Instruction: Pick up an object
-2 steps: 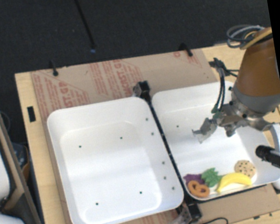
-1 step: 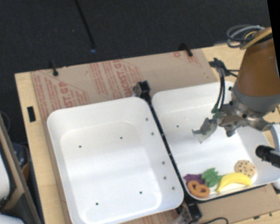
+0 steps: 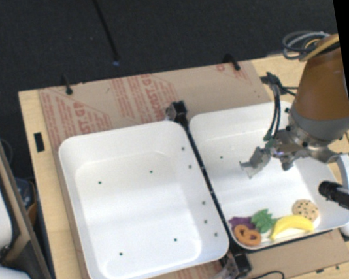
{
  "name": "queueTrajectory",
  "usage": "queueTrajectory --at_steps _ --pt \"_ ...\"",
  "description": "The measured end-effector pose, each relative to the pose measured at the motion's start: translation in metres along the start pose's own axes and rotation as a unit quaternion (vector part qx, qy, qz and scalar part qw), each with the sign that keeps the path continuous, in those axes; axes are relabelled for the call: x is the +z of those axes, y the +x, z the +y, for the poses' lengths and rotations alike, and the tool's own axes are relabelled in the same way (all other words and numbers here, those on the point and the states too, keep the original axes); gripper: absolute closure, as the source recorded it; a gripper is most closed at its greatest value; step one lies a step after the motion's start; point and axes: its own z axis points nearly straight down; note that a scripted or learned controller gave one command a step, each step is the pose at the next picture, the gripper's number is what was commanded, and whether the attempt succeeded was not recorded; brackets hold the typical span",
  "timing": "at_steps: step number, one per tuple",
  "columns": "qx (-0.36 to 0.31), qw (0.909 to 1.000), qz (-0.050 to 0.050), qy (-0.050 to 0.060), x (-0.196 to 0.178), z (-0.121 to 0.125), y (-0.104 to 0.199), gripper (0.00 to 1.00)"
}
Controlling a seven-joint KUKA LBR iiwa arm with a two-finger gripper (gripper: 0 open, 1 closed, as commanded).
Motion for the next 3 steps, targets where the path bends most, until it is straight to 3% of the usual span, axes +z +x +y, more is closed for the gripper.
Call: queueTrajectory --at_steps 3 --pt "0.0 1.0 0.0 0.0 0.0 0.0 0.0 0.0"
